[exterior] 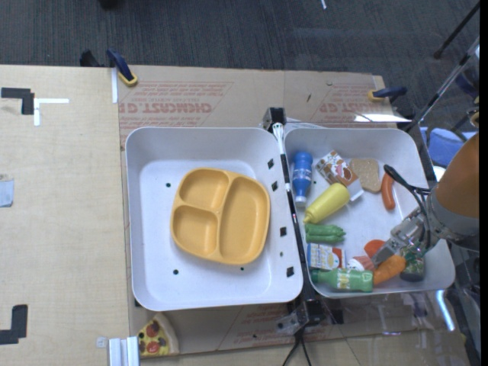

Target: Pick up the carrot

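Looking down from the camera view, the arm comes in from the right, orange band at the frame's edge, wrist bent low over the front right corner of the right bin (412, 139), and the gripper (396, 252) sits right down on the carrot (388, 269). The carrot lies slanted near the bin's front wall, just beside the green bottle (343, 280) and a red-orange piece (374, 247). Whether the fingers are apart or clamped, I cannot tell.
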You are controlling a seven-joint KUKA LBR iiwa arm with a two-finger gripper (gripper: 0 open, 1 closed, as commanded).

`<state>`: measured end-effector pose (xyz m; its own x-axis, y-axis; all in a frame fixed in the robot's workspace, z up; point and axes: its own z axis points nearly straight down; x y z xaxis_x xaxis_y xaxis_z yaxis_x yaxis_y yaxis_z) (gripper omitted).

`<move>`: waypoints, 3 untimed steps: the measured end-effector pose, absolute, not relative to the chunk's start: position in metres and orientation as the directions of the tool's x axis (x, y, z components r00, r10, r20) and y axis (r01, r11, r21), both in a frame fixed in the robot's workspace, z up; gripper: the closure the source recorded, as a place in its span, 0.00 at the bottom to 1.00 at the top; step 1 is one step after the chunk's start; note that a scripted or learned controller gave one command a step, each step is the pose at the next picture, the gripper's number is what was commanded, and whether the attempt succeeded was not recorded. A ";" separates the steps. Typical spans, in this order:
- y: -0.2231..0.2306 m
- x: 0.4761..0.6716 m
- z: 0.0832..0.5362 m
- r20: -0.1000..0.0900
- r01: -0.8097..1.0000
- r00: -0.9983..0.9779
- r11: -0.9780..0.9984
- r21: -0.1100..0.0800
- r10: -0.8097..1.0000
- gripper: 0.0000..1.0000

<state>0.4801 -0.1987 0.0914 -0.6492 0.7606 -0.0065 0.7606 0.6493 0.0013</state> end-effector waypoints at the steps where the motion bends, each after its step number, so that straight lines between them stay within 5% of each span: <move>1: -0.198 0.483 0.099 -0.006 0.761 -0.649 0.649 0.006 0.761 1.00; 2: -0.172 0.482 0.093 -0.010 0.498 -0.867 0.867 0.002 0.498 1.00; 3: -0.116 0.542 0.124 0.000 0.574 -0.819 0.819 0.001 0.574 1.00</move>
